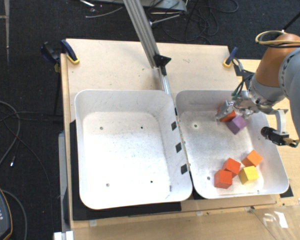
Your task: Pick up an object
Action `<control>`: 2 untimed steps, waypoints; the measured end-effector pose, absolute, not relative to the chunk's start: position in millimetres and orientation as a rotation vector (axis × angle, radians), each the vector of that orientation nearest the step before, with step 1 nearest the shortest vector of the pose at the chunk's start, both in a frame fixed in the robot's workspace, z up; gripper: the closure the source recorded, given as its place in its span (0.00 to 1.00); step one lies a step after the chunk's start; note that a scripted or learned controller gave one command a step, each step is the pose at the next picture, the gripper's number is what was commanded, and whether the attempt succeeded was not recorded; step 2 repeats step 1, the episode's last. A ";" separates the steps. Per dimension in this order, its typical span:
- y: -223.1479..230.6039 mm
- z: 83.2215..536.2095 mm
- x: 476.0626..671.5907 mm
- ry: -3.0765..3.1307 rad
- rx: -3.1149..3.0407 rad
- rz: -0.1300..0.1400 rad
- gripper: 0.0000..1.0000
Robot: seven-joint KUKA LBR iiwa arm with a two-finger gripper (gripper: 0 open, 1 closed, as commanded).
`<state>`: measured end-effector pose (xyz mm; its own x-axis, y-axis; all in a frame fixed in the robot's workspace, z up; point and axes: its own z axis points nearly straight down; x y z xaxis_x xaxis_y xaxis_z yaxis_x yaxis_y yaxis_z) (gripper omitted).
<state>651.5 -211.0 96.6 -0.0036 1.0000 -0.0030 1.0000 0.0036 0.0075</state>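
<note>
the claw (pixel 228 112) is reaching into the right bin (pixel 200 184) at the upper right of the frame, sitting against a red-orange block (pixel 228 117) and a purple block (pixel 236 124); i cannot tell whether it is gripping either. three orange blocks (pixel 232 166) and a yellow block (pixel 248 174) are lying clustered at lower right.

Your counter (pixel 115 64) is pale wood. Two white bins sit on it side by side, touching: left bin (pixel 85 134), right bin (pixel 200 139). Clamps grip its far edge at both corners: left (pixel 70 51), right (pixel 231 58).
</note>
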 end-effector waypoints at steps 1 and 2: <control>-213.2 96.0 660.9 2.222 2.214 0.002 0.00; -213.2 96.0 660.9 2.222 2.214 0.002 0.00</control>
